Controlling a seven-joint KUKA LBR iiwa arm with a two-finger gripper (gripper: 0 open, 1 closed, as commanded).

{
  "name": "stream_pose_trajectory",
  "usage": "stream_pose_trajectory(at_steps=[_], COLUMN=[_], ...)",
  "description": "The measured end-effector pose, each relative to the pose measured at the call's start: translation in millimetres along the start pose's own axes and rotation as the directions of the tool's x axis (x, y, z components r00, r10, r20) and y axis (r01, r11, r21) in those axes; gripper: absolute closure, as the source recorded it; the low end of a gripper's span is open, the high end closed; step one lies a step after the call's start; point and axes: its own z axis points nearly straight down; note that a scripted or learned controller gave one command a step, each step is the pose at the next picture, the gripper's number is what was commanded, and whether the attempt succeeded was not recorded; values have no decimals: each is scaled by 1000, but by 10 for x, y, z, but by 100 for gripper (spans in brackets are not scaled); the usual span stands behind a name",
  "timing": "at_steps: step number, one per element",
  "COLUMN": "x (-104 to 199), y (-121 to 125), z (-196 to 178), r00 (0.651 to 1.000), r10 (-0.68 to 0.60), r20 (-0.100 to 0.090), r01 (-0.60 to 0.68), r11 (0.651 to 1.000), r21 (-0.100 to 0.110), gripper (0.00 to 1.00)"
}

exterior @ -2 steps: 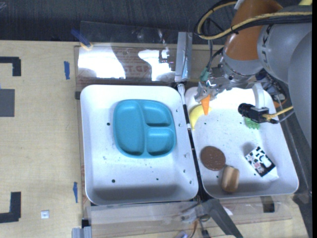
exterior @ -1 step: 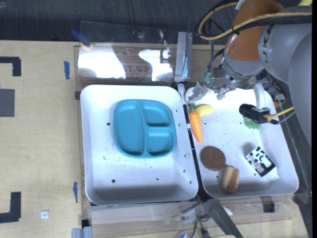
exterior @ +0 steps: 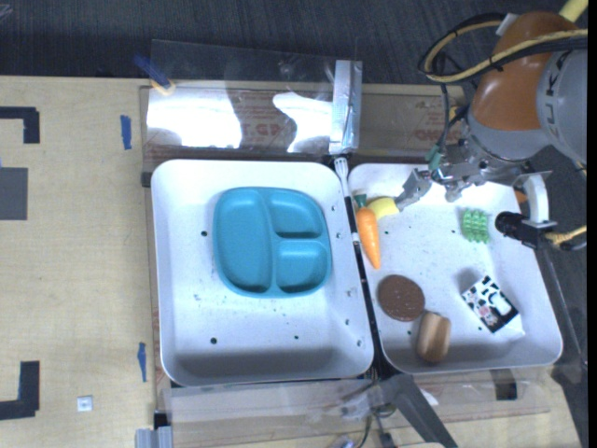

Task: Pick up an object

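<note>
My gripper (exterior: 410, 190) hangs over the back left part of the right bin (exterior: 541, 343), reaching in from the upper right. Just to its lower left lies a small yellow object (exterior: 382, 205), touching the top of an orange carrot (exterior: 369, 237) that runs along the bin's left wall. The gripper's tip is close to the yellow object, and I see nothing held in it. Also in this bin are a brown round disc (exterior: 401, 298), a tan bread roll (exterior: 433, 335), a green studded block (exterior: 476, 225) and a black-and-white patterned item (exterior: 490, 303).
The left bin (exterior: 177, 334) holds a blue divided plate (exterior: 272, 241). A clear plastic sheet with a metal strip (exterior: 343, 110) stands behind the bins. Yellow and black cables (exterior: 466, 40) loop around the arm at the upper right.
</note>
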Motion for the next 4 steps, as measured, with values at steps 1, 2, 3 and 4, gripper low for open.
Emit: stream_pose_trajectory(at_steps=[1, 2, 3, 4], x=[420, -341, -648, -478], y=[-693, -1479, -1456, -1542], z=[-435, -216, 816, 939], r00=[1000, 1000, 976, 994], r10=[11, 29, 219, 107], r20=[-2, 0, 0, 11], r01=[-11, -29, -219, -107], r11=[1000, 1000, 976, 994], r21=[-5, 2, -4, -19], gripper=[0, 0, 0, 0])
